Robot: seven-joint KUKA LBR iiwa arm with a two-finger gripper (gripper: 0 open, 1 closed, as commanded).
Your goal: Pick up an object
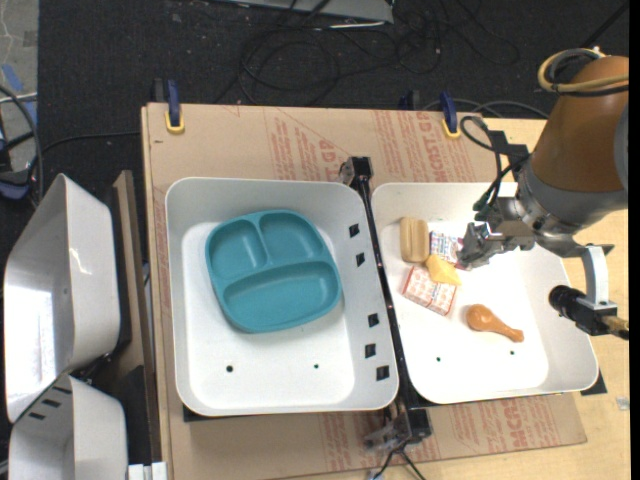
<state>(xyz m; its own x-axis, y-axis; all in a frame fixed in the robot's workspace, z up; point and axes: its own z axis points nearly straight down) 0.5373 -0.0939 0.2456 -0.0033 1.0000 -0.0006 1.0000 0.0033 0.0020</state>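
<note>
Several small objects lie in the right bin: a tan block, a yellow piece, a pink and white packet, a small printed packet and an orange drumstick-shaped toy. My gripper hangs low over the right bin, just right of the yellow piece and the small printed packet. The arm comes in from the right and covers part of the bin's far side.
The left bin holds a teal divided plate. A black divider runs between the two bins. The bins sit on a cardboard-covered bench. White containers stand off the bench at the left.
</note>
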